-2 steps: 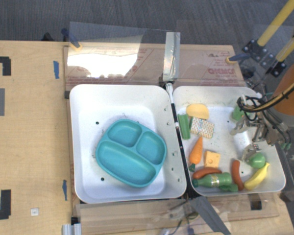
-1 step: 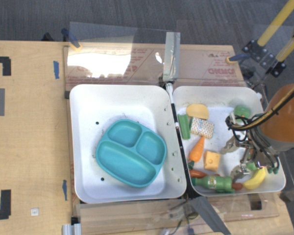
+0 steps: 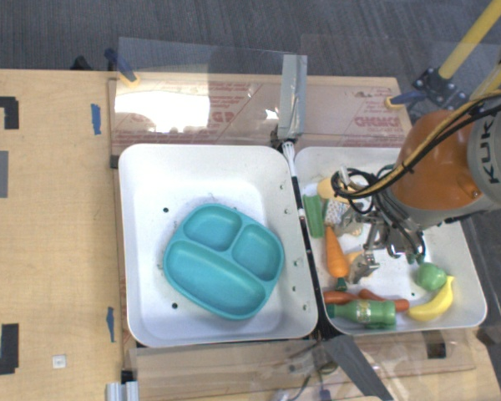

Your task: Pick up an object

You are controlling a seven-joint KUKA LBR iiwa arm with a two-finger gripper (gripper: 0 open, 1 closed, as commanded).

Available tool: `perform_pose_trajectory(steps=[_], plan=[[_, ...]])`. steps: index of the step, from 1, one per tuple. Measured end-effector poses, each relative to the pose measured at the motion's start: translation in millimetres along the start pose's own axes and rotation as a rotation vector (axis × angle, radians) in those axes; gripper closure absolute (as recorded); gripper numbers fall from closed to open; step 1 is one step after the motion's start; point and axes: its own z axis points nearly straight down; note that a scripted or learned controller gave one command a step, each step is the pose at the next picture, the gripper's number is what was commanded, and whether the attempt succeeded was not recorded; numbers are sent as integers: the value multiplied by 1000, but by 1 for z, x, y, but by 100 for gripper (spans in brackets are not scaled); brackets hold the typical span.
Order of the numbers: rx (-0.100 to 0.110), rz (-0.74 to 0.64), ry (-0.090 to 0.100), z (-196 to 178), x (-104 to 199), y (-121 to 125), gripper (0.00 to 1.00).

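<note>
Several toy foods lie in the right bin point(image 3: 476, 303). An orange carrot point(image 3: 337, 254) lies along its left side, with a green stick-shaped piece point(image 3: 314, 215) above it. A green bottle point(image 3: 366, 311) and a red chili point(image 3: 341, 297) lie at the front edge. A yellow banana point(image 3: 434, 301) and a green pepper point(image 3: 430, 275) sit at the front right. My gripper point(image 3: 369, 261) hangs low over the middle of this bin, just right of the carrot, with cables around the wrist. I see nothing held in it.
The left bin point(image 3: 142, 182) holds a teal divided plate point(image 3: 225, 260). A raised rim point(image 3: 305, 249) separates the two bins. The arm's orange band point(image 3: 434, 161) covers the back right of the right bin. A clear panel point(image 3: 200, 90) stands behind the bins.
</note>
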Motion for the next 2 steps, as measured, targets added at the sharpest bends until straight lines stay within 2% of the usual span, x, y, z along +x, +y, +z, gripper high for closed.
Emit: perform_pose_trajectory(steps=[1,2], plan=[[2,119,0,-1,24,1,0],[3,363,0,-1,43,2,0]])
